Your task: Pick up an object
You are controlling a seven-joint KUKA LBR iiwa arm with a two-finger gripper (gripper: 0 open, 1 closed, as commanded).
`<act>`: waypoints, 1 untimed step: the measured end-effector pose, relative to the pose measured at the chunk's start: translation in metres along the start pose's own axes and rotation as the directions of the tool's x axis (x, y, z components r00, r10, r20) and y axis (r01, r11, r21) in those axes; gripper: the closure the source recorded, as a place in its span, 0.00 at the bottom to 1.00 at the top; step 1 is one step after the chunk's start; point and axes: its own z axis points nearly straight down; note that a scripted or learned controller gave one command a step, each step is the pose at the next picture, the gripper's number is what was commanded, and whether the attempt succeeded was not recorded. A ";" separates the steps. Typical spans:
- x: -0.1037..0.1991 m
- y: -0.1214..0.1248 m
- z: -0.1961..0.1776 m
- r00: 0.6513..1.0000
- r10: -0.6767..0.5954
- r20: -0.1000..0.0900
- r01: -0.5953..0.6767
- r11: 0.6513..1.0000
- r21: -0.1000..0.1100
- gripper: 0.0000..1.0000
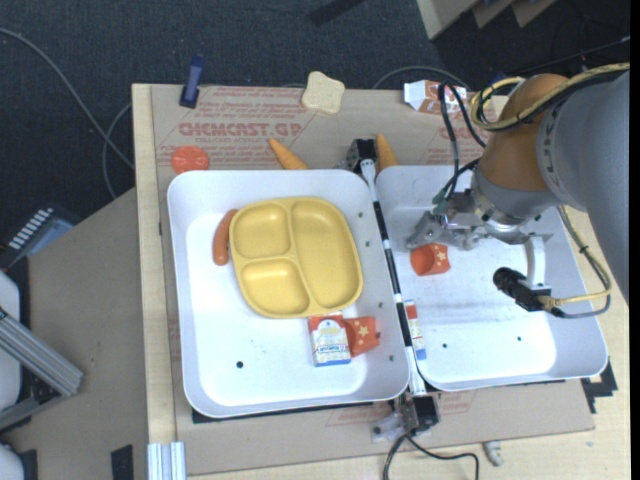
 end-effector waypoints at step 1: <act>0.006 -0.020 0.000 1.000 0.001 -0.001 -0.001 1.000 0.004 0.00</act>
